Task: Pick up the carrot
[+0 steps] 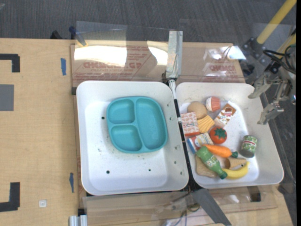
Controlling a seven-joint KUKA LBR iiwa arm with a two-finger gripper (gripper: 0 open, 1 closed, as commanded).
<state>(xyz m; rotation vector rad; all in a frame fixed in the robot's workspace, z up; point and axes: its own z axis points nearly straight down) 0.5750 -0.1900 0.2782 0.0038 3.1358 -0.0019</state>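
1. The table (33,126) is a tan board, with black tape marks along its 9 o'clock edge and small blue tape strips near the bins.
2. The left bin (94,173) sits on it and holds a teal divided plate (137,124) with three compartments, lying flat near the bin's centre.
3. A clear plastic panel (122,55) stands behind both bins at 12 o'clock, catching glare.
4. The right bin (268,166) lies just beside the left one, their rims touching, and it carries a crowd of toy foods.
5. At the cluster's 9 o'clock lies a red and white packet (189,123), with a brown bread roll (197,109) at its 1 o'clock and a yellow ridged wedge (205,123) touching its right side.
6. A green bottle (211,161) lies tilted at the cluster's 6 o'clock.
7. The carrot (219,150) lies on its side just above the bottle, touching it, its green tip pointing to 3 o'clock, and directly below a red tomato (217,135).
8. A banana (237,171) curves at the carrot's 5 o'clock, and a green can (249,145) stands at its 3 o'clock.
9. The tool (272,108) hangs over the right bin's 3 o'clock rim, well apart from the carrot; its fingers stand apart and hold nothing.
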